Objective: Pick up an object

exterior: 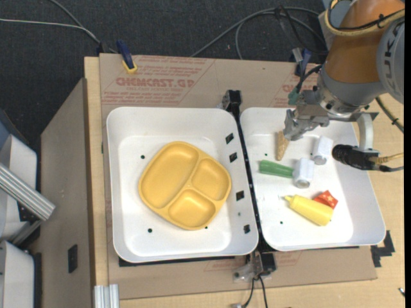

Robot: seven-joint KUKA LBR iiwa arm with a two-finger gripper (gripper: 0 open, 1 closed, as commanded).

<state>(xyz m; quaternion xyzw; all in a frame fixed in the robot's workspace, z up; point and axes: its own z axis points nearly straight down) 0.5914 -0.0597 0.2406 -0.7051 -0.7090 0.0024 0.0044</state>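
Watching the right bin (366,233), I had the gripper (299,124) low over its 12 o'clock end, with a tan cone-like piece (282,146) just under it. That piece was the likeliest pick, but whether the pincer was clamped on it, or apart or together at all, I could not tell; the wrist body covered the tips.

My worry was a miss: the cone looked thin and tilted, so it could have slipped out or been nudged toward the bin wall. The green stick (275,169) and two white cylinders (304,171) sat close at the cone's 5 o'clock, so a drift might have knocked them. The yellow bottle (309,209) and red item (327,199) lay farther off, toward 6 o'clock.

The left bin (122,191) held a yellow divided plate (184,185). The red item was too small to identify.
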